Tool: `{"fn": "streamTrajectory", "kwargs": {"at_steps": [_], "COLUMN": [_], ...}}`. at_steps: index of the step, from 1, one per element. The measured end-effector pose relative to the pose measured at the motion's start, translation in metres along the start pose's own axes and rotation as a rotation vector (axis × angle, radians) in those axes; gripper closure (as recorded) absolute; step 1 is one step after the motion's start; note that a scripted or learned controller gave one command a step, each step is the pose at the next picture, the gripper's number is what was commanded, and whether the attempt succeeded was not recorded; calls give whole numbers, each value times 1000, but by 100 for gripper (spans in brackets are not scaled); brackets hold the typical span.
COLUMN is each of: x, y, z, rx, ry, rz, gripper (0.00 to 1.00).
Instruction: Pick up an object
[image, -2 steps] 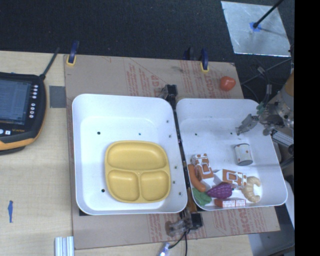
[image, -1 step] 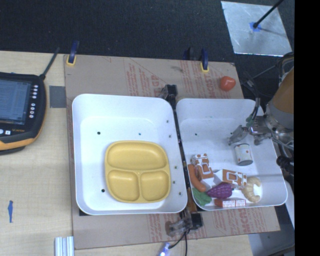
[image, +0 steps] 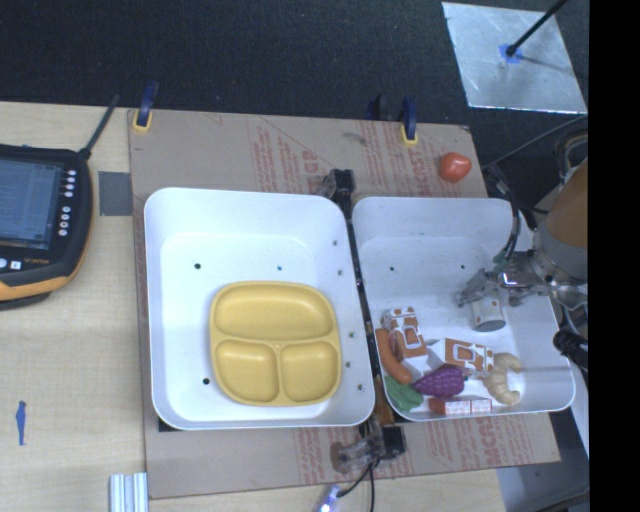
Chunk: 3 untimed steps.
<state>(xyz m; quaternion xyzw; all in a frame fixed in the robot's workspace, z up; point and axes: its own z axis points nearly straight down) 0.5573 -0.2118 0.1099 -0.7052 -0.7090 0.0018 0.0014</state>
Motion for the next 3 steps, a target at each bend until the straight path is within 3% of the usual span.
{"fn": "streamTrajectory", "kwargs": {"at_steps": [1, 2, 3], "x": [0, 0, -1], "y": [32, -5, -5], "z": [18, 18, 8], "rx": [-2, 0, 1], "ry": [0, 0, 0], "rz": [0, 0, -3], "gripper": [0, 0, 100]}}
